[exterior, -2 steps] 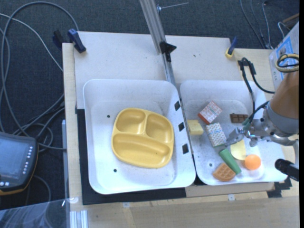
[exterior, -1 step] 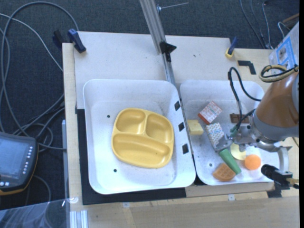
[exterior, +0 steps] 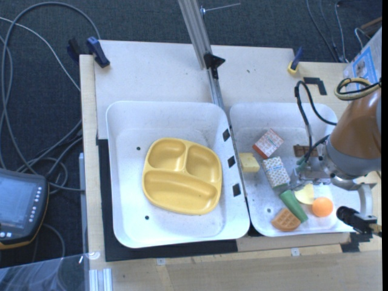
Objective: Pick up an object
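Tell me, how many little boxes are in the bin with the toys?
2. A red and white box lies near the middle of the right bin, and a speckled white box lies just below it. The arm may hide more.

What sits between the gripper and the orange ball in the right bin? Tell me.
Nothing visible does. The gripper sits just up-left of the orange ball; only a pale yellow piece lies beside that path, touching the green cylinder.
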Action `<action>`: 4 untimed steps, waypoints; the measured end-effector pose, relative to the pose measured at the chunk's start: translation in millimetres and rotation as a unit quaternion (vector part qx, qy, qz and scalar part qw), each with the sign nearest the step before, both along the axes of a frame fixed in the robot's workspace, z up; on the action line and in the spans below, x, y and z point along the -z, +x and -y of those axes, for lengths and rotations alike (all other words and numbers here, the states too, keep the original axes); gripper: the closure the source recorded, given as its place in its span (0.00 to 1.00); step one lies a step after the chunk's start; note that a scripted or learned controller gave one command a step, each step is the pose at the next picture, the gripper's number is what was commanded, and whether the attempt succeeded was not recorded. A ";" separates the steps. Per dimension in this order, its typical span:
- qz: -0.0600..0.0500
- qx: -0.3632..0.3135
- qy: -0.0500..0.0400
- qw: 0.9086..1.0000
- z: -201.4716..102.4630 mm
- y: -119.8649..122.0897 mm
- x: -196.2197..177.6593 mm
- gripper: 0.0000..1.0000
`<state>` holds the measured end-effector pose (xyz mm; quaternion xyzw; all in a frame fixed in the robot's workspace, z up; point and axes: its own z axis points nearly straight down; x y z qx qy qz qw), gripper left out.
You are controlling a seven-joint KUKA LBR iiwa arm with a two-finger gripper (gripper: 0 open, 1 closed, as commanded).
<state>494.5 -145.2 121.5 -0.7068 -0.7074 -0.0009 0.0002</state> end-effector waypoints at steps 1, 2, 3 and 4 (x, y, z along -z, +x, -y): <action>0.003 0.000 -0.002 1.000 9.9 5.9 -55.4 1.00; 0.004 -0.001 -0.002 1.000 1.9 11.9 -115.0 1.00; 0.002 0.000 -0.001 1.000 1.9 13.2 -141.7 1.00; -0.001 -0.002 0.000 1.000 -43.5 10.9 -144.8 1.00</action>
